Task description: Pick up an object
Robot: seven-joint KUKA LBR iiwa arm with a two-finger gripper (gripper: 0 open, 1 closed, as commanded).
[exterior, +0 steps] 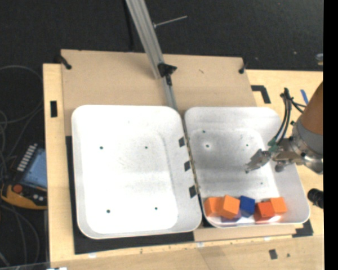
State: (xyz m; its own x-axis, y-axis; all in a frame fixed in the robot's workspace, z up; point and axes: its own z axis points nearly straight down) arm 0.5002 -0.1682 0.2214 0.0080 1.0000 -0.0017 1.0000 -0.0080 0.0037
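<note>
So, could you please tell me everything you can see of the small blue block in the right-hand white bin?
The small blue block is a matte, cube-like piece, seemingly foam or painted wood, lying along the near wall of the right-hand white bin. It sits in a row, an orange block pressed against one side and an orange-red block close on the other. The gripper hangs above the bin floor, well clear of it.

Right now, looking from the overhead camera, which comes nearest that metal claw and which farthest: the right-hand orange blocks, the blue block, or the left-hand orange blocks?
From the gripper:
1. Right orange blocks, in the right bin's near right corner.
2. Blue block, middle of the row.
3. Left orange blocks, at the row's left end.
</note>
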